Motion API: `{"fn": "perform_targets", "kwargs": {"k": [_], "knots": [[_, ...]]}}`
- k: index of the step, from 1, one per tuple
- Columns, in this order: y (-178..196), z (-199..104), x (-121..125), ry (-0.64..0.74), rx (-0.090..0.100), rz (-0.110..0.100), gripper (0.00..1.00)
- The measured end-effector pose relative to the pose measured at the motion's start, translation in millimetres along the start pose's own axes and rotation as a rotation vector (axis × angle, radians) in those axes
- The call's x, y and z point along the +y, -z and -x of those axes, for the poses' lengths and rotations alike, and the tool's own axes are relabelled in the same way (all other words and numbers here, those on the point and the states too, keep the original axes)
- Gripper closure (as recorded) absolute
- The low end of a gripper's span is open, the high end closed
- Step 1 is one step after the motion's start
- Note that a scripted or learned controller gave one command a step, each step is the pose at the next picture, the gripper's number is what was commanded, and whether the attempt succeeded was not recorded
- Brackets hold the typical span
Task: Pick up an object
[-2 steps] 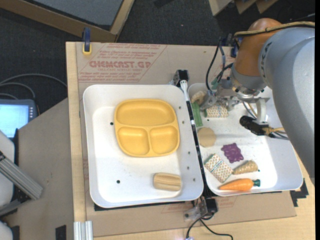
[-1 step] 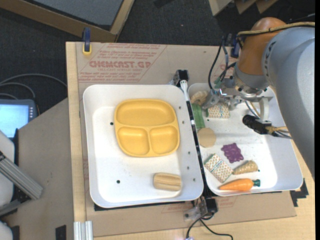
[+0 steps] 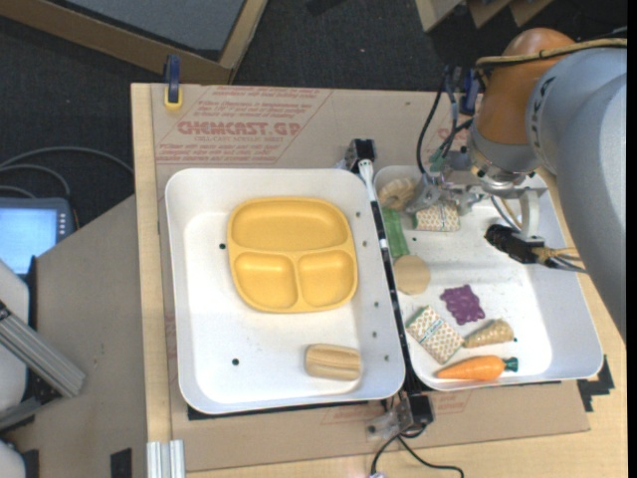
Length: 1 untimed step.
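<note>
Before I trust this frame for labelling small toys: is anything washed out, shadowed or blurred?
In the camera view, lighting is even and soft, with the white right bin bright but not blown out; the arm casts faint shade near the gripper, where the items blur together; the yellow tray, carrot and purple piece read sharply; the monitor at left glares blue-white.

A single fixed camera hangs above the bench and looks down at a slant. It stands far enough back to take in both white bins whole, with dark floor beyond the bench's far edge. Relative to the left bin, the right bin lies alongside, and the arm enters past it from the right.
</note>
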<state>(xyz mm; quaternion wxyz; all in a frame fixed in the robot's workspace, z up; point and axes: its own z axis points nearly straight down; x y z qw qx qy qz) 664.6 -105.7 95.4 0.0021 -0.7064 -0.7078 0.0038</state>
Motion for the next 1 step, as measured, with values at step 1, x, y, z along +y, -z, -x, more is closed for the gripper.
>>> {"fn": "perform_targets", "kwargs": {"k": [1], "knots": [[93.1,-32.4,-85.7,-0.002,0.005,0.005,1.0]]}}
